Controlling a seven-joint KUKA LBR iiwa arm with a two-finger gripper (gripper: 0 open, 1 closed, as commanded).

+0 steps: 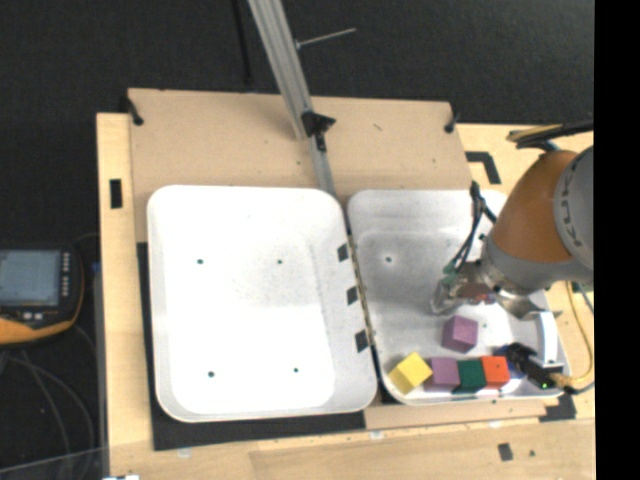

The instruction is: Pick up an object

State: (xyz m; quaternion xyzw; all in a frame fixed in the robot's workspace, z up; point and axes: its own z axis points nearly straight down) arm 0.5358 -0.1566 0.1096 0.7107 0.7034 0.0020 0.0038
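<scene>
Gripper point(452, 298) tips blurred, abv purple block point(461, 333)

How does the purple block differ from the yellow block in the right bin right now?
The purple cube-shaped block sits farther up the shallow white right bin, apart from the others; the yellow cube-shaped block lies in the row along the bin's near wall. The purple one is just below the claw; the yellow one is farther from it. Both look similar in size.
</scene>
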